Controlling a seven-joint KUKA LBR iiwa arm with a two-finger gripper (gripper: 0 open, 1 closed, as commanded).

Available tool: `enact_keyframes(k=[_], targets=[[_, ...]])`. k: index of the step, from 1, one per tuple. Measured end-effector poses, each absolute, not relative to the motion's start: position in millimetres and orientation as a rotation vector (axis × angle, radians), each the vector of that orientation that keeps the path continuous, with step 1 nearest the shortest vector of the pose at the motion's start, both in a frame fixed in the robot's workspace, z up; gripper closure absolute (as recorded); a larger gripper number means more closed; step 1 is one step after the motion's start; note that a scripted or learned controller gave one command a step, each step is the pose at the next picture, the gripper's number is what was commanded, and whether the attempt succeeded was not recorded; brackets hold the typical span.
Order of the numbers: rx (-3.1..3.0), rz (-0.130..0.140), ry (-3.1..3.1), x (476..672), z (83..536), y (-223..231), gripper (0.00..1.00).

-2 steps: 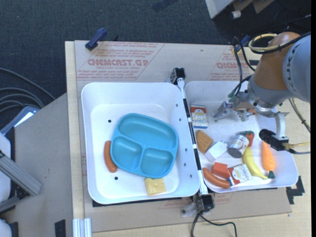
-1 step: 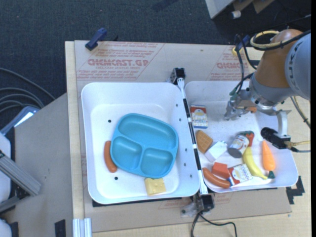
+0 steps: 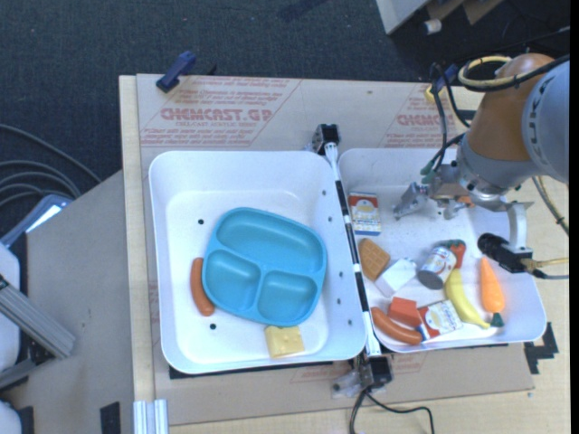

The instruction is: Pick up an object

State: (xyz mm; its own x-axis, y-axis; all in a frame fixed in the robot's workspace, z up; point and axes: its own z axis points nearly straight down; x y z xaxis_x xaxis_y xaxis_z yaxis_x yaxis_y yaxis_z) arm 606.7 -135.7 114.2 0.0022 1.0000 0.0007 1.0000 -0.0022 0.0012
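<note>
White right bin (image 3: 380, 165): pincer (image 3: 425, 199) over bare back half.

Both white bins (image 3: 172, 269) look like smooth moulded plastic with a soft sheen. The blue divided plate (image 3: 264, 267) in the left bin is smooth, slightly glossy plastic. Beside it, the sausage (image 3: 201, 287) and the cheese wedge (image 3: 286, 341) look like matt toy plastic. In the right bin, the banana (image 3: 463, 299) and carrot (image 3: 490, 286) are glossy plastic; the small can (image 3: 438, 263) shines like metal. The bench top (image 3: 226, 111) is printed brown paper over board, matt. The gripper (image 3: 427, 197) is dull grey metal.
</note>
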Motion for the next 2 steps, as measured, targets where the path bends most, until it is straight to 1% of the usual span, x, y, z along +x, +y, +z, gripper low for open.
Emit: enact_keyframes(k=[1,2], targets=[[2.222,0.004,2.218,607.2,124.2,-135.6,1.0],[2.223,0.003,2.218,607.1,124.1,-135.6,0.0]])
